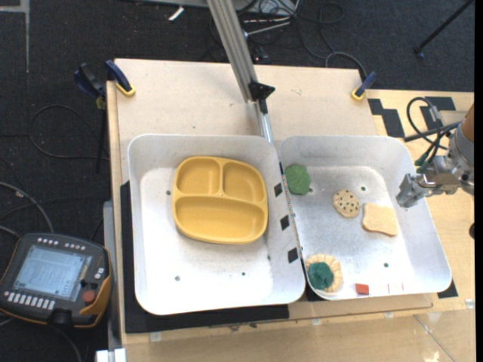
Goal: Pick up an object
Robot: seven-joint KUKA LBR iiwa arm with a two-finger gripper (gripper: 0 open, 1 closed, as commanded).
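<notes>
- So the pincer (406,192) is sitting at the right rim of the right bin (423,232), just above the wall, with nothing under it. Can't tell if it's released or clenched, it's a small grey blob from up here.
- Closest candidate is the toast slice (380,220), just beside the pincer and a bit lower in the view. The cookie (346,202) is next to that, the green lump (297,179) is up by the divider, and the green-and-tan round thing (324,272) sits at the front-left corner.
- I'd go for the toast: short move, room all round it. It lies flat though, so I'd come straight down and pinch across the narrow side, otherwise it probably just slides.
- Avoid the front-corner one, too tight against the bin wall.
- The yellow divided plate (221,200) in the left bin (151,277) looks too wide to pinch.
- Hard to read: most of the arm is cut off at the right edge, and a small red bit (362,288) at the front of the right bin is too tiny to identify.
</notes>
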